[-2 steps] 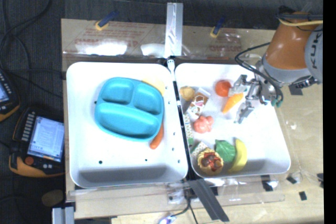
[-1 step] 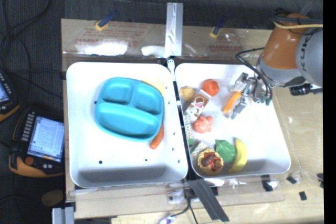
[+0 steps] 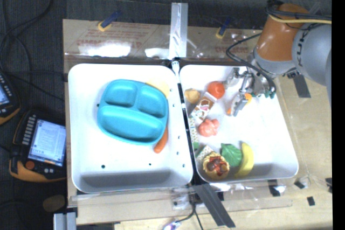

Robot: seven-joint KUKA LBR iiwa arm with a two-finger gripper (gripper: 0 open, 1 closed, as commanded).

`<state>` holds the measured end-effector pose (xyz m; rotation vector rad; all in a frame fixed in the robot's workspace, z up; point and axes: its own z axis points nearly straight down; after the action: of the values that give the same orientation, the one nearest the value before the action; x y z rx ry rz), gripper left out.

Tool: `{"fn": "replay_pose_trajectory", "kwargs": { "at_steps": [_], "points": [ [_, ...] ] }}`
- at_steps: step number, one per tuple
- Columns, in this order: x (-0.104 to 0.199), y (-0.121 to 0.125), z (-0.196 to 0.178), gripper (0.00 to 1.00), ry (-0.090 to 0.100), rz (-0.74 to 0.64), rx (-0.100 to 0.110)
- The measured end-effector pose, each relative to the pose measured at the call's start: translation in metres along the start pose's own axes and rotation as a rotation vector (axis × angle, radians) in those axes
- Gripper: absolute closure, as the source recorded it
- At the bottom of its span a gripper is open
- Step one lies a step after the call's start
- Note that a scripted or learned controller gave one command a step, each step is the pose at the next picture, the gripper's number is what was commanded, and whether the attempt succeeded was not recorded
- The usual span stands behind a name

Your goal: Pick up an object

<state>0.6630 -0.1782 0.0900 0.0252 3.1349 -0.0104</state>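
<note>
Your tool (image 3: 241, 95) sits low over the far part of the right bin (image 3: 269, 132), reached in from the right under the orange-banded arm (image 3: 280, 40). Whether its tips are apart or together, I cannot tell; glare and clutter at the wrist hide the gap. Nothing is visibly held.

Candidates for the pick all lie in the right bin. The red tomato (image 3: 216, 89) is just left of the tool. The pink piece (image 3: 208, 126) lies nearer, toward the bin's middle. A small printed carton (image 3: 201, 109) and a tan lump (image 3: 192, 95) sit against the divider. A banana (image 3: 247, 159), a green item (image 3: 232, 153) and a round pastry (image 3: 214, 165) crowd the near edge, touching one another.

Risks, as I judge them:
- The tool appears to stand over bare bin floor between the tomato and the right wall. A closure here would likely catch nothing.
- The tomato is round and smooth; a glancing contact would probably roll it toward the divider.
- The near cluster is packed. A descent there could snag two items or push one over the rim.
- The divider-side items leave little room for one tip; expect a collision with the wall.

The left bin (image 3: 86, 164) holds a blue divided tray (image 3: 132, 110) with an orange carrot (image 3: 160, 143) beside it, well apart from the tool.
</note>
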Motion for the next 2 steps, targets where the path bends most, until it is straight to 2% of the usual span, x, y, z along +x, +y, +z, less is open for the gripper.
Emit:
{"fn": "replay_pose_trajectory", "kwargs": {
  "at_steps": [1,2],
  "points": [
    [0.008,0.039,0.0,0.0,-0.004,0.22,-0.005],
    [0.063,0.046,-0.001,0.0,-0.006,0.544,-0.006]
  ]
}}
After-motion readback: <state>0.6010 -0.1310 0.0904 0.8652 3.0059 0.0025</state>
